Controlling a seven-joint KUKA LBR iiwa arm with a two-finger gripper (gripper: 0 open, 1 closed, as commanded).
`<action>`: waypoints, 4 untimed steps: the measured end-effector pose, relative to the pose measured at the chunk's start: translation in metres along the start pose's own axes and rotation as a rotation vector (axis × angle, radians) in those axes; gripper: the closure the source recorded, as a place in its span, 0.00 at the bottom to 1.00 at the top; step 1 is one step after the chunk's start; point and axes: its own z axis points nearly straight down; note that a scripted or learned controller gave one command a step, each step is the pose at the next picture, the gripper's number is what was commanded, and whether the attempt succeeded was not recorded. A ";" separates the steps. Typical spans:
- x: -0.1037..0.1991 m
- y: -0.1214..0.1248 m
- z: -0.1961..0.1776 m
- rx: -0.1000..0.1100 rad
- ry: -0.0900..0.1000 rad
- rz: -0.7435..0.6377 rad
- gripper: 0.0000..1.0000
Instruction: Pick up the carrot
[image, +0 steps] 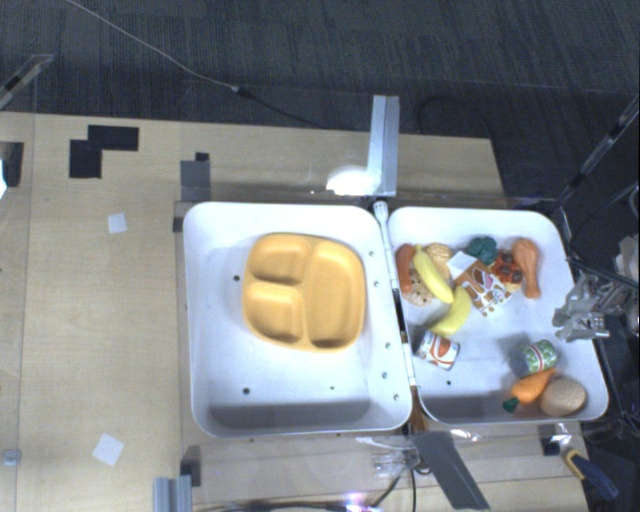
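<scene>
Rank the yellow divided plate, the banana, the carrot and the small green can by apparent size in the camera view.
1. Yellow divided plate, by far the largest.
2. Banana.
3. Carrot and small green can: they look about alike, the carrot a bit longer, the can wider, so I would not rank them.

1. No text, brand or number can be read anywhere.
2. Printed markings are seen on the red-and-white carton (489, 289), the small packet (437, 349) and the green can (535, 357), but they are too blurred to be made out.
</scene>
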 end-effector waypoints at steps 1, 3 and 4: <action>0.000 0.003 0.014 -0.003 0.001 -0.481 1.00; -0.070 0.010 0.045 -0.004 0.000 -0.867 1.00; -0.027 0.012 0.075 -0.006 0.001 -1.091 1.00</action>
